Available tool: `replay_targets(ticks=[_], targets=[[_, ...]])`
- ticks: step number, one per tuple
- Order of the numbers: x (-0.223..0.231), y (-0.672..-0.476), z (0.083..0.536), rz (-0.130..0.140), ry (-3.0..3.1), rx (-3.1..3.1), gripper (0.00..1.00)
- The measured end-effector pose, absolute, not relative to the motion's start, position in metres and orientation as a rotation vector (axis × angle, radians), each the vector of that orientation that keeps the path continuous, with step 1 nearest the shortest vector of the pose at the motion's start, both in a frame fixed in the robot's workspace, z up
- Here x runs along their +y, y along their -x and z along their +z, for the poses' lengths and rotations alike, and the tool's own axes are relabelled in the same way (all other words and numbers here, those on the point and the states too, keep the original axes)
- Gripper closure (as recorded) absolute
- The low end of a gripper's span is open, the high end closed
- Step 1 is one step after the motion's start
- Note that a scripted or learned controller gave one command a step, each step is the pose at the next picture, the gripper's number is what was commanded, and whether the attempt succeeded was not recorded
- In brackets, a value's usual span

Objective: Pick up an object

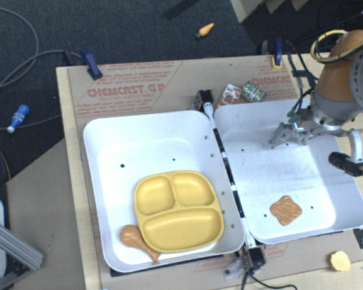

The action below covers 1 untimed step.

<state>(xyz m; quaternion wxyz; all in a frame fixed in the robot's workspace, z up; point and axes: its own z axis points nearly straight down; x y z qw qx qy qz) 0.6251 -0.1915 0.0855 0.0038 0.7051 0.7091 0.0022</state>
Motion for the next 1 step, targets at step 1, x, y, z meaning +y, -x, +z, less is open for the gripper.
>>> replay_targets(ticks=[1], targets=[[-0.2193, -0.5993, 0.1011, 0.001, -2.223, 2.222, 0.0]])
